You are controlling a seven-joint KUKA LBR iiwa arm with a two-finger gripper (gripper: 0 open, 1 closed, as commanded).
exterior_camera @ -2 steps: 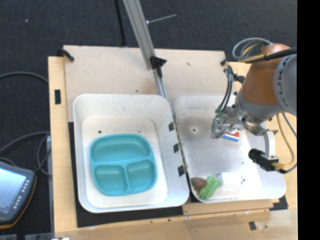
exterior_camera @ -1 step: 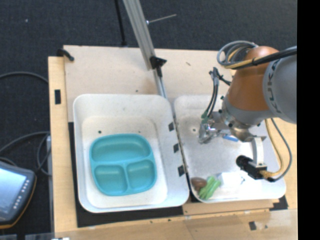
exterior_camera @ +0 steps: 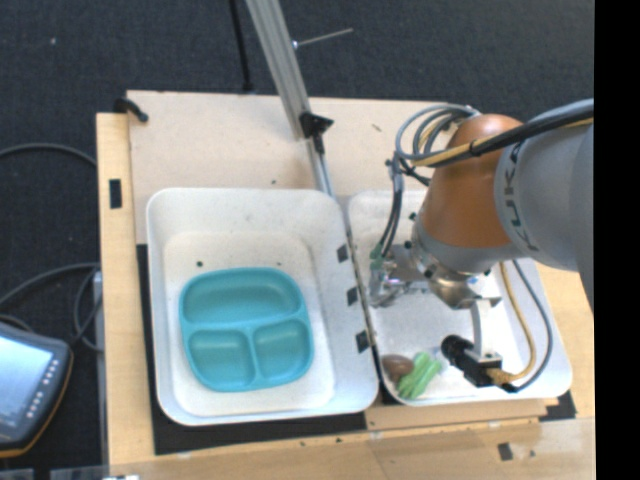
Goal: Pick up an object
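A green object (exterior_camera: 423, 376) and a small brown rounded object (exterior_camera: 398, 366) lie side by side at the front left corner of the right bin (exterior_camera: 545, 368). The arm's orange and grey wrist hangs over that bin, and the gripper (exterior_camera: 385, 286) sits low near the bin's left wall, behind the two objects and apart from them. The wrist hides most of the gripper, and I see nothing held in it.
The left bin (exterior_camera: 175, 218) holds a teal three-compartment tray (exterior_camera: 245, 326). A slanted metal rail (exterior_camera: 285, 63) runs from the top down to the divide between the bins. A black part (exterior_camera: 470, 360) on cables hangs over the right bin's front. A tablet (exterior_camera: 25, 383) lies off the bench at left.
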